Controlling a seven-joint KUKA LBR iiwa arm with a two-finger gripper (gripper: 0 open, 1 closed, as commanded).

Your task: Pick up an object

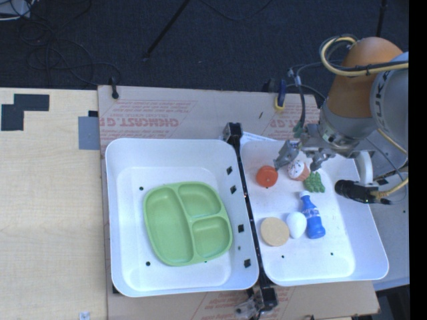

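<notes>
Green tray [188, 223] in left bin [127, 159]

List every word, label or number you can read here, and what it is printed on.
"CHEMCRAFT, G.P." in red, upside down, on the cardboard sheet behind the left bin.
A second red print on the cardboard above the right bin: partly hidden, unreadable.
Red print on the cardboard's front edge: too blurred.
Blue bottle: no legible label.

arm [393, 99]: grey shell | orange band above wrist | yellow cable loop | metal pincer [301, 157]
</notes>
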